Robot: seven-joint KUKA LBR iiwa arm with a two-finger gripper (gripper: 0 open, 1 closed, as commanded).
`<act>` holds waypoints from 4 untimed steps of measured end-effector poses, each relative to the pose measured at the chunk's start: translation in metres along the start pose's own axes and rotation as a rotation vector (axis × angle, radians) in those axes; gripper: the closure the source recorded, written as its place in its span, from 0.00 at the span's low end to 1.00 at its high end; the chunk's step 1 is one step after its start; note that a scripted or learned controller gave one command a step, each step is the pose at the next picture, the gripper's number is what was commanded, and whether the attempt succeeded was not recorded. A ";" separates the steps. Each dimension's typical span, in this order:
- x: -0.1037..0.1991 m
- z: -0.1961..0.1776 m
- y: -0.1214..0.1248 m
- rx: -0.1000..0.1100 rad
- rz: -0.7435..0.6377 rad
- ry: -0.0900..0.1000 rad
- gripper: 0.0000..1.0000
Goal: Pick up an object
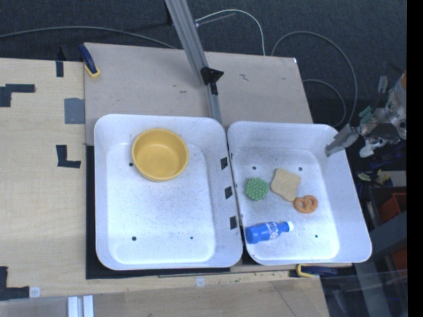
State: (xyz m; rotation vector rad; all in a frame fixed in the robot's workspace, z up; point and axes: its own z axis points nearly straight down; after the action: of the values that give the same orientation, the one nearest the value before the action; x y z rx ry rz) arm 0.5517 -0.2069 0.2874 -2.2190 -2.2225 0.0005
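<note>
Objects — blue bottle (268, 231), pretzel (305, 204), green ball (256, 189) — lie loose in the right bin (344, 177); gripper (344, 139) hovers at its 2 o'clock rim, jaws' state indiscernible.

Grey pole (188, 28), blue clamp (88, 59), cables (310, 41)

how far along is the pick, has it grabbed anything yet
Nothing looks picked yet. The gripper sits at the right bin's upper right rim, with no object between its fingers. The green ball, tan slice, pretzel and blue bottle all lie in that bin. Left: descend, grasp one, lift.
</note>
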 end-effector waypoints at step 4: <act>-0.001 0.163 -0.007 0.007 0.001 0.001 0.00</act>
State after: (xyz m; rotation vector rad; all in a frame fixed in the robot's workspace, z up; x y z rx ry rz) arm 0.5446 -0.2075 0.1240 -2.2159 -2.2173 0.0077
